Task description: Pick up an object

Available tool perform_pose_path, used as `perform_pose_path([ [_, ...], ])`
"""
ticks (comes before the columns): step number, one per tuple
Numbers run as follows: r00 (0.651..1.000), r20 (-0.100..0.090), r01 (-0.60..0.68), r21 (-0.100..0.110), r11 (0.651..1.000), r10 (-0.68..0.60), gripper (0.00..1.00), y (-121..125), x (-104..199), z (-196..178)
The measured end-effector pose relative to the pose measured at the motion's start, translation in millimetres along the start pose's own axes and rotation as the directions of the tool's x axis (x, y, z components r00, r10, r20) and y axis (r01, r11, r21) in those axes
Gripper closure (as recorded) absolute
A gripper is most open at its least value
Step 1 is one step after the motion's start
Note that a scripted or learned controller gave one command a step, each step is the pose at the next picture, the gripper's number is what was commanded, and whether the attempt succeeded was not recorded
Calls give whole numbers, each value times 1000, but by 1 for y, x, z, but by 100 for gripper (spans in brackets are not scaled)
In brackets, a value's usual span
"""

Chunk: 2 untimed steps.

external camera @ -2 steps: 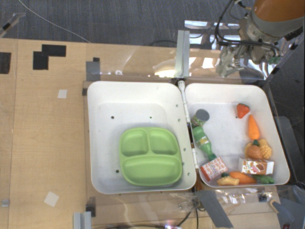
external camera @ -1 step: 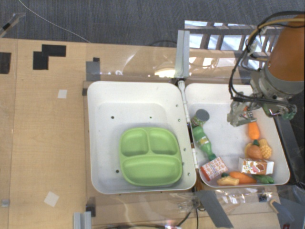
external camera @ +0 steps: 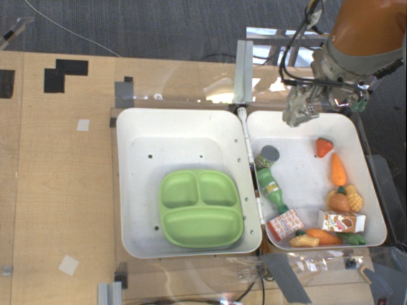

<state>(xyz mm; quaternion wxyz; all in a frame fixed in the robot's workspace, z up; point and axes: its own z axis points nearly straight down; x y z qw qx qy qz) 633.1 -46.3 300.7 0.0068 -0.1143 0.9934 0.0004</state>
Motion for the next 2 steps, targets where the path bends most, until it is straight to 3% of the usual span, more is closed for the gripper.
perform_pose_path([
  [1,1000,11,0,3,1000,0,100,-1,-2,-14],
  [2,996,1,-88,2,996,88,100,-8,-37,-59],
])
